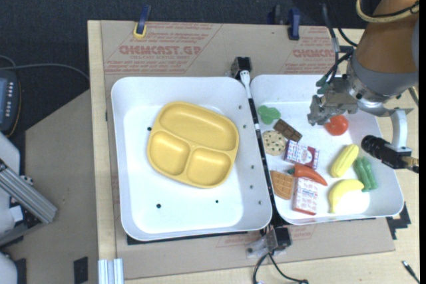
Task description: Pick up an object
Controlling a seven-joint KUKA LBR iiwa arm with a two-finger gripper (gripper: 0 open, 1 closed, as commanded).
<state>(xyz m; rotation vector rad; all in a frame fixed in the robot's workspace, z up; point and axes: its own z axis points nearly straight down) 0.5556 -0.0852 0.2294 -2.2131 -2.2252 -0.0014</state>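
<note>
My gripper (324, 111) hangs over the back of the right bin (393, 206), reaching in from the right. A small red round toy (338, 125) lies right at its lower right side, touching or nearly touching it; I cannot see a grip on it. Toy food lies across the rest of the bin: a green piece (268, 114), a brown bar (287, 130), a cookie (273, 142), a red-and-white packet (301, 154), a red pepper (310, 173), a waffle (282, 184), a yellow piece (344, 160), a green pod (365, 173) and a banana (346, 191).
The left bin (133, 209) holds a yellow divided plate (193, 144). A second packet (305, 196) lies near the right bin's front wall. A black cable part (386, 151) of the arm hangs over the right bin's right side.
</note>
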